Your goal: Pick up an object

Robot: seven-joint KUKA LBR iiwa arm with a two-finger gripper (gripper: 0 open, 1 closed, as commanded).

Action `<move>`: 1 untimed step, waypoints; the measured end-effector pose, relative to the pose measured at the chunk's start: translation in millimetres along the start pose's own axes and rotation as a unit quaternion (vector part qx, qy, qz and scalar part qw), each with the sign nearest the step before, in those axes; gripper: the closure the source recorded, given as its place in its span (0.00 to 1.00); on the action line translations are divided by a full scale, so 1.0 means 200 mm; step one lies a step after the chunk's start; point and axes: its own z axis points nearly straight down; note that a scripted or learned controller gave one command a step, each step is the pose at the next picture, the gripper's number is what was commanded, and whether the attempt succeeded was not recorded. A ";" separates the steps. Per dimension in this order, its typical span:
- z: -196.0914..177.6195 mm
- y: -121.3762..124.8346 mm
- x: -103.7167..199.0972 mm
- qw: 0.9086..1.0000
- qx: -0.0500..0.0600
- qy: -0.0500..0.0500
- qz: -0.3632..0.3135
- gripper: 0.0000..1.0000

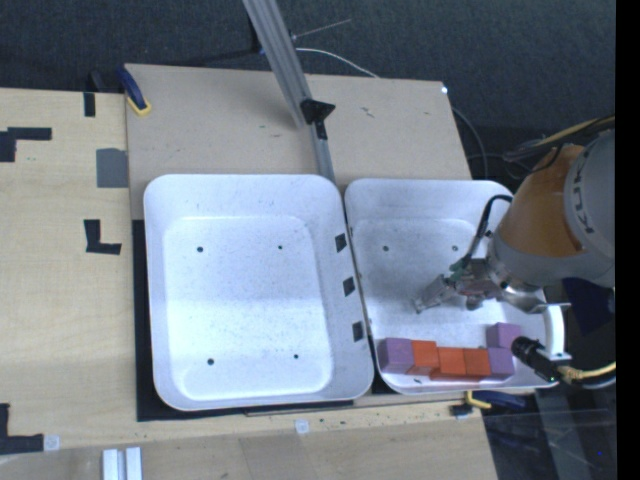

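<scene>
Along the front wall of the right bin [420,203] lies a row of blocks: a purple block [398,354] at the left, orange blocks [452,361] in the middle, and more purple blocks [503,345] at the right. My gripper [432,298] hangs low over the bin floor, just above and behind the row, pointing left. Nothing shows between its fingers. The grey arm with its orange band [535,218] reaches in from the right.
The left bin [240,288] stands beside the right one, joined along a shared rim with black clips. A slanted metal rail [285,58] runs down from the top toward the bins. A blue-yellow clamp [135,90] sits at the bench's back left.
</scene>
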 end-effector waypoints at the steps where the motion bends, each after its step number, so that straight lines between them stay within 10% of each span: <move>1: 0.07 0.13 0.08 1.000 -0.004 -0.001 -0.001 0.00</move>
